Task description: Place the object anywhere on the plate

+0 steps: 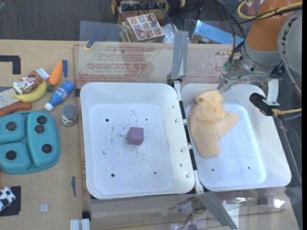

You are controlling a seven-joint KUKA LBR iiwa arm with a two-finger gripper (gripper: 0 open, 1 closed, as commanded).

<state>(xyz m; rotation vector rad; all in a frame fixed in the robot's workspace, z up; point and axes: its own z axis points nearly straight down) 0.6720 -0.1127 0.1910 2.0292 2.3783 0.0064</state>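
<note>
purple cube [135, 135] alone in left bin [96, 176], claw [225, 80] above yellow cloth [211, 121], grip state unclear

Purple block [135, 136] alone mid left bin [96, 99]; open approach all sides.

I see a wooden tabletop [53, 56] carrying two white bins: left bin [91, 104], right bin [280, 171]. Left of them lie a teal tray [26, 150], banana [31, 95], carrot [57, 73], blue bottle [60, 95], small can [69, 115].
</note>
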